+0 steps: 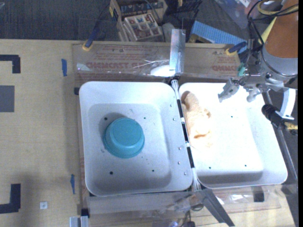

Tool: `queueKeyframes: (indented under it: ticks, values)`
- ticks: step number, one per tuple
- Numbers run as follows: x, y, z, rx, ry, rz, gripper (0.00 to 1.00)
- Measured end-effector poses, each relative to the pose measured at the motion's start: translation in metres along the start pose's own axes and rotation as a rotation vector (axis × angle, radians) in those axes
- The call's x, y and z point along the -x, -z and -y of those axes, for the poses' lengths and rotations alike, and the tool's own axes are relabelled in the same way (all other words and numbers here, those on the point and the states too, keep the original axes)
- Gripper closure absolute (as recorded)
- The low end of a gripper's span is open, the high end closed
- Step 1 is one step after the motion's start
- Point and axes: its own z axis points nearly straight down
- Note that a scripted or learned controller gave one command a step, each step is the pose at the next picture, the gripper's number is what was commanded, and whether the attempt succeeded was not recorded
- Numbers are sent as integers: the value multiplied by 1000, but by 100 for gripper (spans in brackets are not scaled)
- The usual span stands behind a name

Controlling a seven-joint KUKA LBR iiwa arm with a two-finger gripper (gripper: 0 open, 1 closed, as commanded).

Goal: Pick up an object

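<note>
The gripper [239,90] is seen over the right bin's [246,171] far edge, fingers spread and holding nothing. The tan object [195,117] (long axis running near-to-far) lies toward the gripper's left, against the bin's left wall.

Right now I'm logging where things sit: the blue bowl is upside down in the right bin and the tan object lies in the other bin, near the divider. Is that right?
Not quite. The camera view shows the blue bowl upside down in the left bin, not the right one. The tan object lies in the right bin, near the divider, as you said.
</note>
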Motion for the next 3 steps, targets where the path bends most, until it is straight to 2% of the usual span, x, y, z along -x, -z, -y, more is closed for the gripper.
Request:
queueKeyframes:
  ticks: [1, 2, 3]
  values:
    - [-32, -84, -54, 0, 127, 0, 0]
    - [18, -170, -35, 2, -5, 0, 0]
    - [38, -108, 1, 3, -125, 1, 0]
